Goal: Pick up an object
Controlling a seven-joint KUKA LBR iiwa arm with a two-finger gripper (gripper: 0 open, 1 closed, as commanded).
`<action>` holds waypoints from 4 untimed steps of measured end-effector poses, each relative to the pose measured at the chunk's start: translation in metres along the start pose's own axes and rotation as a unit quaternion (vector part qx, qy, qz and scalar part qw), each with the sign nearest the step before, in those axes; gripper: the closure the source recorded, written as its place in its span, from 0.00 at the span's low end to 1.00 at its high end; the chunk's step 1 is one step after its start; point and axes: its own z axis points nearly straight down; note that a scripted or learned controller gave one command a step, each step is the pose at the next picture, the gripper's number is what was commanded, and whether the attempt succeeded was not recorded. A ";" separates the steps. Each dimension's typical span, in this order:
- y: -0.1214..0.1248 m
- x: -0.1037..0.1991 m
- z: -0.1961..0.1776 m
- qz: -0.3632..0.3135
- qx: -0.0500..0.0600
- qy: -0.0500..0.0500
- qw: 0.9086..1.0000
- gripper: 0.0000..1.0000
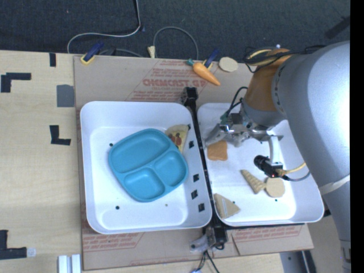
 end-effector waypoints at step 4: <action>0.007 -0.006 0.000 0.001 0.002 0.000 1.000 0.00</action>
